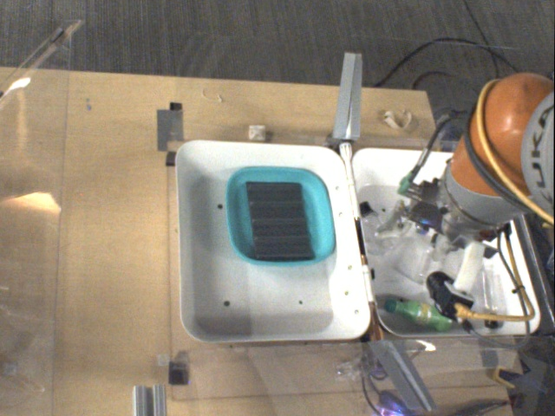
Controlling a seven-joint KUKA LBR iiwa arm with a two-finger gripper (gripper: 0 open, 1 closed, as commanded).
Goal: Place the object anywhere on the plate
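Only part of a maker's name can be read: the letters "UK" on the grey arm (544,133) at the right edge

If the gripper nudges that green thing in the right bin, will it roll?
The green thing looks long and rounded, so it may well roll sideways. It lies near the right bin's front wall, which would likely stop it. Probably light.

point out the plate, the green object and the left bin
plate (323,224): camera view, teal right rim.
green object (423,313): camera view, middle of its body, right bin's near edge.
left bin (208,302): camera view, bare white floor.
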